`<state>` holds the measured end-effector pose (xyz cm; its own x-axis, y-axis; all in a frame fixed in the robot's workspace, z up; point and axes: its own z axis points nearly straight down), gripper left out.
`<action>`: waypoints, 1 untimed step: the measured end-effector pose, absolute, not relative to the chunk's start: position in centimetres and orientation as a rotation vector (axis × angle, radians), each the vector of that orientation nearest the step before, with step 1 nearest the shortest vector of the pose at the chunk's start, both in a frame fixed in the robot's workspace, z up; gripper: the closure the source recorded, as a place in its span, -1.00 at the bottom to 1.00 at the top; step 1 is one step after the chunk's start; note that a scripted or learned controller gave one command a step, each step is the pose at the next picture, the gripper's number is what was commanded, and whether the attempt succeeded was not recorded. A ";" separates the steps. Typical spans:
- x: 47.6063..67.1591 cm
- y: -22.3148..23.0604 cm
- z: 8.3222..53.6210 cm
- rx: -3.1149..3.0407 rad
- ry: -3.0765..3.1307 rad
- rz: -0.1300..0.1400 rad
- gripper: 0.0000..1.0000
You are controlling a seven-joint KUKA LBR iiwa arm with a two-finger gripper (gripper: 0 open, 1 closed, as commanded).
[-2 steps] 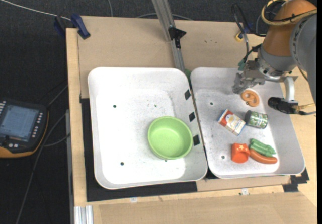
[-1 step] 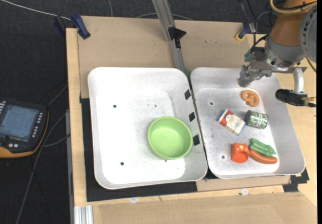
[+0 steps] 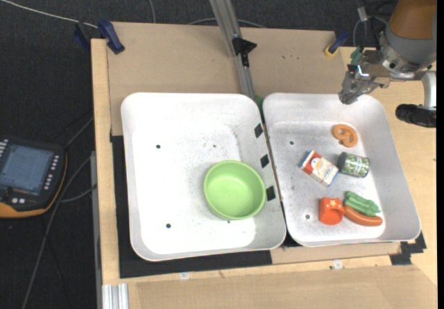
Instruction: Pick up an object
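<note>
The right bin (image 3: 298, 117) holds several small items: an orange pretzel-like ring (image 3: 344, 134), a red and white carton (image 3: 319, 166), a dark green can (image 3: 354, 164), a red cup (image 3: 331, 210), and a green and orange vegetable piece (image 3: 362, 208). A green bowl (image 3: 234, 189) sits in the left bin (image 3: 173, 141). My gripper (image 3: 350, 92) hangs above the far edge of the right bin, up and slightly right of the orange ring, with nothing seen between its fingers.
A slanted metal pole (image 3: 225, 9) rises from the bench behind the bins. Blue clamps (image 3: 111, 35) sit at the bench's far corners. A pendant (image 3: 28, 176) lies left of the bench.
</note>
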<state>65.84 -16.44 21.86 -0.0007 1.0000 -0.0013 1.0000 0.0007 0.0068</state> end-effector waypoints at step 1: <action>65.9 -16.4 20.6 2.221 2.222 0.000 1.00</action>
<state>65.86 -16.42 20.61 -0.0004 1.0000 -0.0003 1.0000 0.0004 0.0003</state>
